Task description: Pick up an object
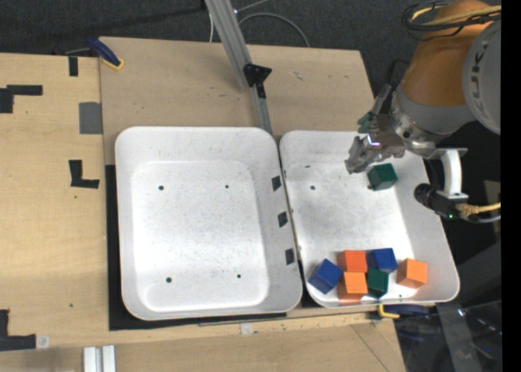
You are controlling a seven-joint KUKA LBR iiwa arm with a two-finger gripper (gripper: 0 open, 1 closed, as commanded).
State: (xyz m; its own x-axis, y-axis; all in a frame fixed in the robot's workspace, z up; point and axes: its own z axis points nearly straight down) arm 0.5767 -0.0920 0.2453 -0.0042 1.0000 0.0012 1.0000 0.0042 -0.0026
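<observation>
Tool beside green block

The grey arm reaches in from the right, its orange band bulging just above the wrist. The wrist angles down and to the left, carrying the gripper low, its metal end pointing toward the lower left.

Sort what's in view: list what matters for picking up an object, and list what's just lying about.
For the job:
tool
green block beside the tool
block cluster at the right bin's near edge: blue, orange, blue, orange, green, orange
right bin

Lying about:
left bin
metal pole
blue-yellow clamp
</observation>
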